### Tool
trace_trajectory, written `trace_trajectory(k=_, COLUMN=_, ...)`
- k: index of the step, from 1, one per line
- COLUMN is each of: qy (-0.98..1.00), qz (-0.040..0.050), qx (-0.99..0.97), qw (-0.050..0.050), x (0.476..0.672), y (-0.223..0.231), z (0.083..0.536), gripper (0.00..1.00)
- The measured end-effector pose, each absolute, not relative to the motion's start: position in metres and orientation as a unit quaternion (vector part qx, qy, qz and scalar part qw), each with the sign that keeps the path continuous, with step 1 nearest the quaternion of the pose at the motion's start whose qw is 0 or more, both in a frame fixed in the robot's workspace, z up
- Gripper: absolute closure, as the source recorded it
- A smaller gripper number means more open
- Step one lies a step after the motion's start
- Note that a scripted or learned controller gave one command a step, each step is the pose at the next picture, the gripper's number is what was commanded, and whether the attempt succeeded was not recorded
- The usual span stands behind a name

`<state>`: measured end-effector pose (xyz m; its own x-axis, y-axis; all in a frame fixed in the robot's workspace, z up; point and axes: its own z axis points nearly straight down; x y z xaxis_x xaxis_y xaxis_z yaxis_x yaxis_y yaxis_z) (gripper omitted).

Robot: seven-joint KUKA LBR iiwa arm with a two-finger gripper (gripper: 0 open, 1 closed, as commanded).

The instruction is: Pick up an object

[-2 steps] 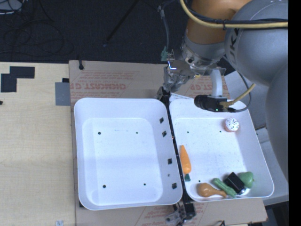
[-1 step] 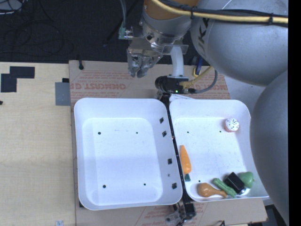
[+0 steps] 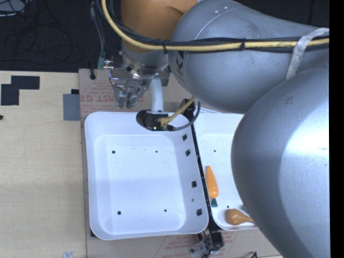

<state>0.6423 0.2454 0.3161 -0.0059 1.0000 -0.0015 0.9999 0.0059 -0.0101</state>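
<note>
Nearest to the camera is the big grey arm (image 3: pixel 285 144), which covers the right side and most of the right bin (image 3: pixel 223 144). Its orange band (image 3: pixel 153 7) is at the top, above the wrist. From there the gripper (image 3: pixel 129 98) hangs over the far edge of the left bin (image 3: pixel 142 181), close to its back wall. Nothing can be seen between the gripper's tips, and I cannot tell how far it is open. A yellow cable (image 3: pixel 215 46) runs across the arm.

I count 2 objects in the right bin. An orange carrot-shaped piece (image 3: pixel 212 181) lies just beside the divider between the bins. A tan, rounded object (image 3: pixel 236 216) lies near the front edge, partly hidden under the arm. Both are well apart from the gripper. The bins stand on a wooden bench (image 3: pixel 40 171).
</note>
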Motion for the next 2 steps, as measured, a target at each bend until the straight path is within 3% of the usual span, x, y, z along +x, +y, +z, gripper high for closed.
trace_trajectory(k=1, qy=-0.707, qz=0.0069, qx=-0.707, qw=0.003, x=0.641, y=0.243, z=0.198, gripper=1.0)
trace_trajectory(k=2, qy=-0.709, qz=-0.0026, qx=-0.706, qw=0.0, x=0.573, y=0.244, z=0.314, gripper=1.0)
